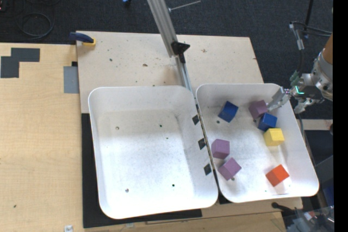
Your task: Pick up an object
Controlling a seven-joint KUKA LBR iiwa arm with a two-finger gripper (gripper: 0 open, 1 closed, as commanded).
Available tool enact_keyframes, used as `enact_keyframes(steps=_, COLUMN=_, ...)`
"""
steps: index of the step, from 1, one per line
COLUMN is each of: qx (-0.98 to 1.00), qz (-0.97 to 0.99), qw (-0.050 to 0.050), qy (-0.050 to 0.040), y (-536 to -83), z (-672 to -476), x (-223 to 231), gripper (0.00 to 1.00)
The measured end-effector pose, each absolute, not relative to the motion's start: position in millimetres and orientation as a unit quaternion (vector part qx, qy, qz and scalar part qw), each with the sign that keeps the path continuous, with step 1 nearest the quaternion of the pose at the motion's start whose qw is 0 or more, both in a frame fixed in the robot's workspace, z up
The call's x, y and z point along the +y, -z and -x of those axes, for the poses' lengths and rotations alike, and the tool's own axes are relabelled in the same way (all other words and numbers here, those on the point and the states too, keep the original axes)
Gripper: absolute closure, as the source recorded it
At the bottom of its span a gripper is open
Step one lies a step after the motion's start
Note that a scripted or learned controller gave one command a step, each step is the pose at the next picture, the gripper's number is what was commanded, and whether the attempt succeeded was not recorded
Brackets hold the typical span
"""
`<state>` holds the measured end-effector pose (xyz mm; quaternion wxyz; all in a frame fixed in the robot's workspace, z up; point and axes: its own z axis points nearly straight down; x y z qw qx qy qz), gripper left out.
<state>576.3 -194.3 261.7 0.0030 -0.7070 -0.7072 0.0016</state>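
White plastic forms the two shallow bins on the pale wooden bench (217, 57), and the loose blocks are all gathered in the right-hand bin (304, 185). The gripper (284, 96) is seen at that bin's far right corner, close above a purple cube (257, 109) and a dark blue cube (267, 121) that touch each other; nothing is seen held, and whether the fingers are spread or closed cannot be told. A grasp here could be spoiled by crowding: one cube may be pushed aside by the other, or a yellow cube (274, 136) just beside them may be nudged. The bin wall so near could also be struck. Another blue cube (229, 112), two purple cubes (220, 148) (230, 168) and an orange-red cube (278, 175) lie well apart. The arm is cut off at the right, and the fingertips are blurred.
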Motion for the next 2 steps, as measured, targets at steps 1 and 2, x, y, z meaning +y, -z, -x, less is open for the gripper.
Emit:
enact_keyframes(steps=1, qx=-0.707, qz=0.707, qw=0.001, qy=-0.0007, y=-263.5, z=-577.0, x=-194.4, gripper=0.0)
enact_keyframes(steps=2, qx=-0.707, qz=0.707, qw=0.004, qy=-0.0022, y=-201.4, z=-575.9, x=-186.1, gripper=0.0)
